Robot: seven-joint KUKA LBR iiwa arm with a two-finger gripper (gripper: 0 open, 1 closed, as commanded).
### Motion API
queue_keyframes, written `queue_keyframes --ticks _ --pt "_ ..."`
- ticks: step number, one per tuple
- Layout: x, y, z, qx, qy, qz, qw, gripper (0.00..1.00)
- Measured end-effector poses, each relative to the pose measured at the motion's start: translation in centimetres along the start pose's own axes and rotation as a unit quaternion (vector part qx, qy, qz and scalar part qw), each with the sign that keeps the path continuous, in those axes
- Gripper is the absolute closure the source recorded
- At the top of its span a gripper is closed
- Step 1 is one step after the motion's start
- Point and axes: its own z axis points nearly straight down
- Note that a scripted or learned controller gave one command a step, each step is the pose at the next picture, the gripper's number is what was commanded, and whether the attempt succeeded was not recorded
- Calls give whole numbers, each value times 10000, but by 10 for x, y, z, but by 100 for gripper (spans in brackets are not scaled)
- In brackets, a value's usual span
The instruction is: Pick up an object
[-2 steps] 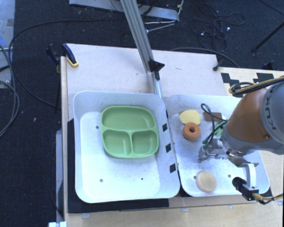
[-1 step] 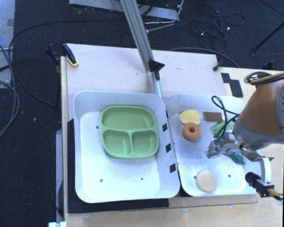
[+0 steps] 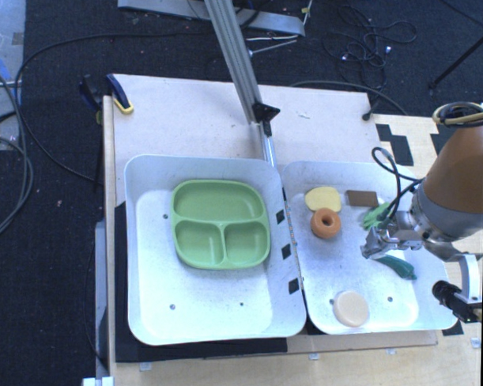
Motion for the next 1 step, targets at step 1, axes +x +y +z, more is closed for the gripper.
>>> queue_keyframes --ticks 1 --pt "0 2 -44 -4 -1 -4 10000 100"
